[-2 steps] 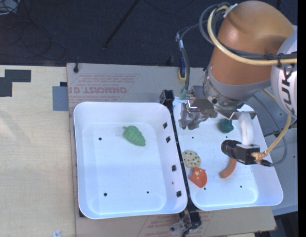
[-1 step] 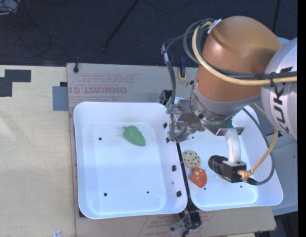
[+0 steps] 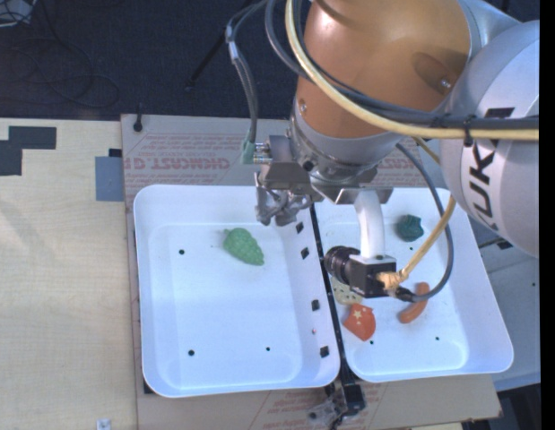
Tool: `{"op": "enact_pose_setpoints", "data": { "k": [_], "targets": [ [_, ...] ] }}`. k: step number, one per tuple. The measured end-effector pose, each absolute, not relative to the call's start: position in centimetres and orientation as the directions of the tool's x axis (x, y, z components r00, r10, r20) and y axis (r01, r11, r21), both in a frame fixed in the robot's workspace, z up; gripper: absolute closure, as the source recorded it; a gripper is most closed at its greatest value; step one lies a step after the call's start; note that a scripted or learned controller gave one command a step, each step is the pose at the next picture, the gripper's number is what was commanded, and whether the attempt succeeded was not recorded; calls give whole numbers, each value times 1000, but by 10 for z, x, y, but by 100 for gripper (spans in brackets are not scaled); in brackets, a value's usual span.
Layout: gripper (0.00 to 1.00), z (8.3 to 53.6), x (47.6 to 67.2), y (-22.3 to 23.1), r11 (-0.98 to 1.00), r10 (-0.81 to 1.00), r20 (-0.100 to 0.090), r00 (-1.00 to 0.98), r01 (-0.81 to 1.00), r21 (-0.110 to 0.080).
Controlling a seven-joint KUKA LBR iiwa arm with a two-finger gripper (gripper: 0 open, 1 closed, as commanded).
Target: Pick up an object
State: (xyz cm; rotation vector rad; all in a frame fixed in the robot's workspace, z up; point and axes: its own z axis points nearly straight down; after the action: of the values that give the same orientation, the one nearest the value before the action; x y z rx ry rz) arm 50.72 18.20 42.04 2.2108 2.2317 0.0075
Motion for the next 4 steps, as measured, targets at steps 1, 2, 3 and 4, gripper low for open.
{"op": "enact_pose_setpoints", "data": {
  "k": [1,2,3,4],
  "targets": [
    [100,408,519,247,6,1000,-1,-6,1000,-3],
    [100,258,566,211,-5,1000,-9,4,1000,-16],
    [100,331,560,245,4,1000,2,-4,1000,2],
    [100,415,556,243,2,1000,2,-2,1000,4]
  ]
}}
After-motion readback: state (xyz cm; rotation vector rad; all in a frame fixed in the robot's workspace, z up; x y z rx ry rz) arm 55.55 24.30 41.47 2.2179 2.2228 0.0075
